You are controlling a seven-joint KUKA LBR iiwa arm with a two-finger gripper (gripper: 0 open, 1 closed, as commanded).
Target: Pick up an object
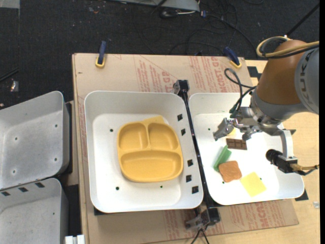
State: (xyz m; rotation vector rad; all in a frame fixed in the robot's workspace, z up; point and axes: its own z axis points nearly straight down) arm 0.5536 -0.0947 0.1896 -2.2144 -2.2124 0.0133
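Observation:
In the right bin (213,103) lie a small dark brown block (236,144), a green piece (222,156), a tan-orange piece (230,171) and a flat yellow piece (253,184). My gripper (236,129) hangs just above the brown block, at the end of the grey and orange arm (284,80) that comes in from the right. Its fingers (223,129) are spread apart, and nothing sits between them. The green piece lies just below and to the left of the gripper.
The left bin (96,111) holds a yellow divided tray (150,152). A black divider (190,136) runs between the two bins. Grey metal panels (30,131) stand at the far left. Blue-yellow clamps (101,53) hold the board's back edge.

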